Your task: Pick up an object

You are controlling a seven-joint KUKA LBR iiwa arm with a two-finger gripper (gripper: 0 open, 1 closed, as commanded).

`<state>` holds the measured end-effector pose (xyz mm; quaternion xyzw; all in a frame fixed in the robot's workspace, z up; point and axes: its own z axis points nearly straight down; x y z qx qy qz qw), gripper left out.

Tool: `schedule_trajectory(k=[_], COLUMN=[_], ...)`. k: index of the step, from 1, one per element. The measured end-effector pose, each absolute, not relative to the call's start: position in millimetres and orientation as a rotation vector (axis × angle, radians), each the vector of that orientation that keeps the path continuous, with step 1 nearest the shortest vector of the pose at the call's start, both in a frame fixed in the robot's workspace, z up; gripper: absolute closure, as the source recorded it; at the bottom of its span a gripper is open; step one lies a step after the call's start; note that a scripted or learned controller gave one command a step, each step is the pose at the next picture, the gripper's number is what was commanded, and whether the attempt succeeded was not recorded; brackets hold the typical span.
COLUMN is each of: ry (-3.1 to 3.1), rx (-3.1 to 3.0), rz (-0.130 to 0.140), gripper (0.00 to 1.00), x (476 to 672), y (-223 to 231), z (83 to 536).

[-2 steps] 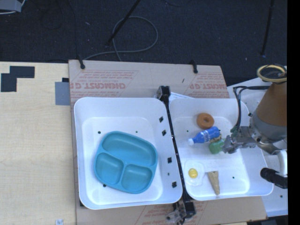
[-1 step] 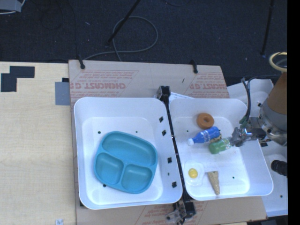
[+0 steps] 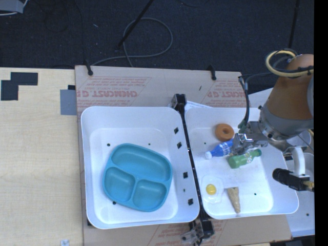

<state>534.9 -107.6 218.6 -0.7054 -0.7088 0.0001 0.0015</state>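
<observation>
Right bin (image 3: 279,201): gripper (image 3: 242,143) hovering over the blue-capped water bottle (image 3: 220,150) and green bottle (image 3: 245,158); finger state cannot be told. Doughnut (image 3: 224,132) lying just beyond, fried egg (image 3: 211,189) and cone (image 3: 234,198) resting nearer. Left bin (image 3: 92,163): blue divided tray (image 3: 137,177) sitting inside.

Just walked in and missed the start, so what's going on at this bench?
The arm reaches into the right bin, its gripper low among a blue bottle, a green bottle and a donut. A fried egg and a cone lie nearer the front. The left bin holds a blue tray.
</observation>
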Motion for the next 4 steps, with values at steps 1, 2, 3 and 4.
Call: schedule_trajectory(k=[1, 2, 3, 4], ry=[-2.223, -2.224, -2.224, -2.225], rx=[-2.216, -2.215, -2.217, -2.216], rz=[0.001, 0.002, 0.002, 0.0], gripper=[1.0, 1.0, 1.0, 1.0], x=[551.0, 568.3, 581.2, 597.2], y=[-60, -6, 36, 89], z=[229, 218, 226, 235])
